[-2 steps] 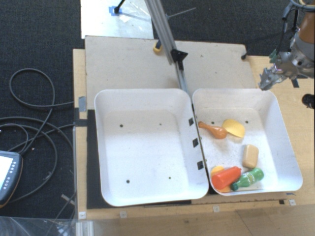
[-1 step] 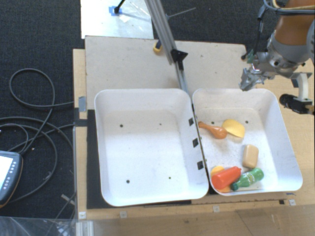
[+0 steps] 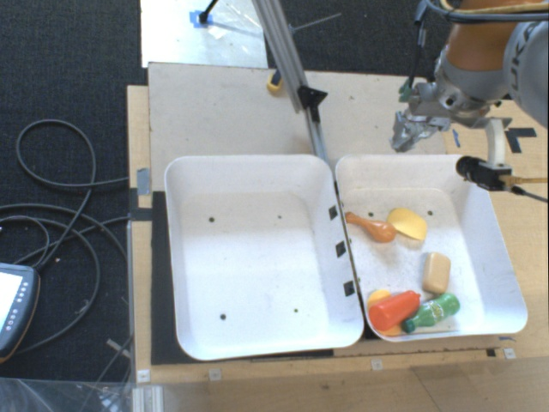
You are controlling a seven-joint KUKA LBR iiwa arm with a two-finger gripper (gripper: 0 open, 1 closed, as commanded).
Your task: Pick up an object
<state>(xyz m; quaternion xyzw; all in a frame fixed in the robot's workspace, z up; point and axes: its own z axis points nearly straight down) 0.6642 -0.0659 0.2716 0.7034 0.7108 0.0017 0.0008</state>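
The right bin (image 3: 489, 247) holds several small objects. An orange spoon-like piece (image 3: 372, 227) lies beside a yellow chip-shaped piece (image 3: 408, 223) near its middle. A tan block (image 3: 436, 272) sits lower down. At the bin's front lie a red-orange item (image 3: 395, 308) and a green bottle (image 3: 433, 312). My gripper (image 3: 410, 136) hangs above the back edge of the right bin, well clear of all the objects. Nothing shows between its fingertips, which sit close together.
The left bin (image 3: 184, 230) stands next to the right one, sharing a middle wall. A grey slanted pole (image 3: 283, 45) crosses the bench behind the bins. Cables and a pendant (image 3: 13, 303) lie on the floor at left.
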